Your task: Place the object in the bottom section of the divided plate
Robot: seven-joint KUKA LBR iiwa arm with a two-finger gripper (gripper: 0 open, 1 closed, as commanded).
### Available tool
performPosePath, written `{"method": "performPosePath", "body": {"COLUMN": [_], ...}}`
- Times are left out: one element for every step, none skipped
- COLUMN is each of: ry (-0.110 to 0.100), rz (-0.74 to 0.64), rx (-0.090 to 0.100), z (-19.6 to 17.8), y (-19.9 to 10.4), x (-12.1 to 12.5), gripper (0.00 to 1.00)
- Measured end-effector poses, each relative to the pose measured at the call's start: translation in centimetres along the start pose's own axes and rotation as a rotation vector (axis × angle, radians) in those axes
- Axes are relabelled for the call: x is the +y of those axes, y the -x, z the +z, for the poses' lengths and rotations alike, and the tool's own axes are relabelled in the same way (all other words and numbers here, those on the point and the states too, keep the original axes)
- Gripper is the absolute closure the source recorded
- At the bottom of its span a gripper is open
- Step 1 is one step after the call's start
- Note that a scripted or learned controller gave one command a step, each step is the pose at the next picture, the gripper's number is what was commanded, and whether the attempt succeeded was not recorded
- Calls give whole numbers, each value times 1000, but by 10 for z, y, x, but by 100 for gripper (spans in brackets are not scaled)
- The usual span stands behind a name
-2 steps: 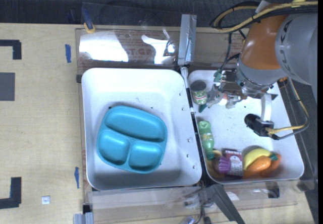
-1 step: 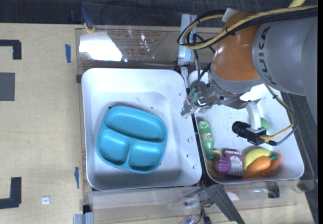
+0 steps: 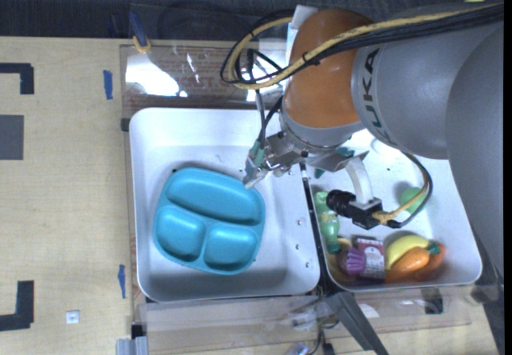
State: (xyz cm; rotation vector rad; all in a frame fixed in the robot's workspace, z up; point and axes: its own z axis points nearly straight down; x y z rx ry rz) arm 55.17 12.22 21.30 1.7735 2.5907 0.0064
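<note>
Looming closest, the grey arm (image 3: 432, 65) is reaching in from three o'clock, its end effector (image 3: 256, 169) hanging at the one o'clock rim of the blue divided plate (image 3: 210, 220) in the left bin (image 3: 160, 137). Whether it is gripping anything cannot be told. Toy food (image 3: 404, 256) is sitting in the right bin (image 3: 460, 265), at five o'clock.

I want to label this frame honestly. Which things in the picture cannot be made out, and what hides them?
- Gripper, camera view: the arm's orange band and wrist cover most of it; any grasp is not readable.
- Right bin: its upper part is hidden under the arm.
- Toy pile in the right bin: crowded, small and partly behind a cable; single items are unclear.
- Blue divided plate: fully visible.
</note>
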Motion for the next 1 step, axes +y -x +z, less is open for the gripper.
{"method": "performPosePath", "body": {"ry": [-2], "rz": [4], "rx": [-2], "z": [1], "y": [2], "x": [-1], "gripper": [0]}}
